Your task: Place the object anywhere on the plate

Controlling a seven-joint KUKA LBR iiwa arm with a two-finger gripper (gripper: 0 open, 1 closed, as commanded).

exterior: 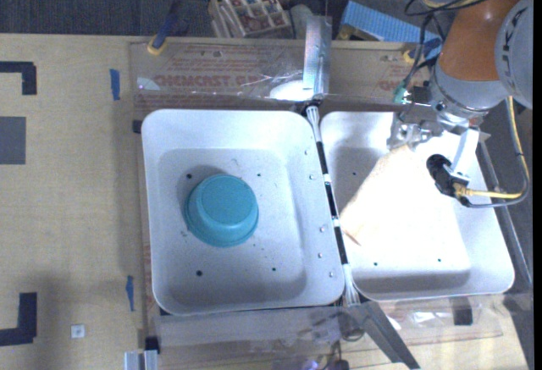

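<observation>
Camera view puts the gripper [412,136] over the right bin [487,275], at its far edge; I cannot tell its state; a pale tan object [381,186] hangs slanted just below it, perhaps held; the teal plate [222,208] lies upturned in the left bin [161,275]; I judge carrying is next, leftward across the divider.

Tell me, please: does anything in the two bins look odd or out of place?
The blue plate in the left bin seems to lie upside down, like a dome. A pale object hangs tilted under the gripper over the right bin.
</observation>
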